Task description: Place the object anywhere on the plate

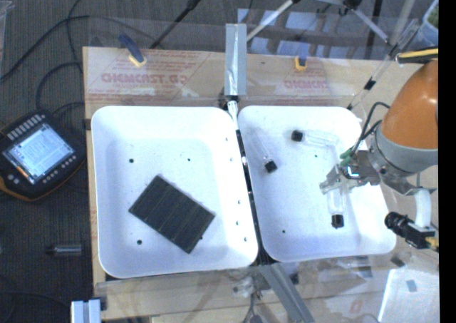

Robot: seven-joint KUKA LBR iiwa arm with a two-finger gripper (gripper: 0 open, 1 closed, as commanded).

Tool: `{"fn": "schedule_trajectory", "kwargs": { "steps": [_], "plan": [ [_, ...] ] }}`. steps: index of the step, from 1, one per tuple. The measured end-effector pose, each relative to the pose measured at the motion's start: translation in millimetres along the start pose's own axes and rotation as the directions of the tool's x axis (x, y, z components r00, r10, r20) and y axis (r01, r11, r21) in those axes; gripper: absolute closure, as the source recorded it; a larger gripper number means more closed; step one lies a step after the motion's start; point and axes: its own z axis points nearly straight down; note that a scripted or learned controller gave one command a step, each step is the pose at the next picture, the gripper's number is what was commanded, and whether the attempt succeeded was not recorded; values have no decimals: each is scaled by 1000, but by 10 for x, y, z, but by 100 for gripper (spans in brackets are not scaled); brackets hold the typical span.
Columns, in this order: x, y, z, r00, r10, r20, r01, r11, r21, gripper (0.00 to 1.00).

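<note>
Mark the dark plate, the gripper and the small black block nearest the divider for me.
dark plate (172,213): camera view, middle of its ribbed top.
gripper (335,204): camera view, clear finger above the right bin.
small black block (270,166): camera view, its top face.

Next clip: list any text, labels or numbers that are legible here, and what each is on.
None is legible.
Red lettering on the board behind the left bin: blurred, seemingly mirrored.
Red lettering behind the right bin: blurred.
Handheld pendant screen, left of the bench: too small to read.
</note>
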Motion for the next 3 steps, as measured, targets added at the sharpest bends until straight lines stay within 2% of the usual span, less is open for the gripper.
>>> {"fn": "schedule_trajectory", "kwargs": {
  "steps": [2,3],
  "plan": [
    [1545,825,-145,1000,-23,2,23,1000,2,100],
    [2440,875,-281,982,-187,3,187,982,1,100]
  ]
}}
